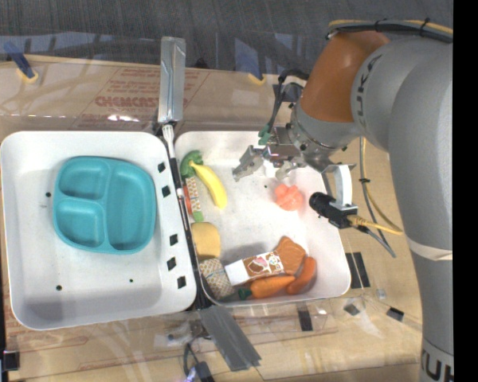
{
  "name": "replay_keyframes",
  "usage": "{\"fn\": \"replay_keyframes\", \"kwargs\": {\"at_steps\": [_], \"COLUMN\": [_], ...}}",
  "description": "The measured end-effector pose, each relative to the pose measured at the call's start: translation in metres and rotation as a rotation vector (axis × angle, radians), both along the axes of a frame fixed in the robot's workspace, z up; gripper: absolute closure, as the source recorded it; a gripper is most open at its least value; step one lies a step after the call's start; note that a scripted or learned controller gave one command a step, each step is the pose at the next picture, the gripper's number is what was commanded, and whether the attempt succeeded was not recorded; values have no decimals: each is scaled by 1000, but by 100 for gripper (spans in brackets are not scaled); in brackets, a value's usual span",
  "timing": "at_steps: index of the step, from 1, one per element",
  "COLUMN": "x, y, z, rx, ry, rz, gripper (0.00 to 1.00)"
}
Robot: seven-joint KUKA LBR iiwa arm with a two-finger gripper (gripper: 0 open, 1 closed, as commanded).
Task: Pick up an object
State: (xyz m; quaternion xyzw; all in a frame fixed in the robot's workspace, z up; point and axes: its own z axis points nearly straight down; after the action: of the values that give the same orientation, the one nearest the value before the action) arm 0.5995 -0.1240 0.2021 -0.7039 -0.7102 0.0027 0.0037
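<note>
The end effector (pixel 264 162) hangs open and holds nothing — just beside it lies a small, pale pink, lumpy toy (pixel 287 196).

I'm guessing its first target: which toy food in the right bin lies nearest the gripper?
The small pink piece, alone just below the gripper. The yellow banana lies farther left, and the orange carrot sits along the bin's front edge.

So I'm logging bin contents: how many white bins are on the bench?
2. The left bin holds a teal divided plate; the right bin holds the toy food, with the hand above it.
</note>
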Motion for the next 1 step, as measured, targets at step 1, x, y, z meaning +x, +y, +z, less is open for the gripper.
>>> {"fn": "replay_keyframes", "kwargs": {"at_steps": [1], "x": [31], "y": [19], "z": [-113], "rx": [-1], "ry": [-4], "rz": [87], "gripper": [0]}}
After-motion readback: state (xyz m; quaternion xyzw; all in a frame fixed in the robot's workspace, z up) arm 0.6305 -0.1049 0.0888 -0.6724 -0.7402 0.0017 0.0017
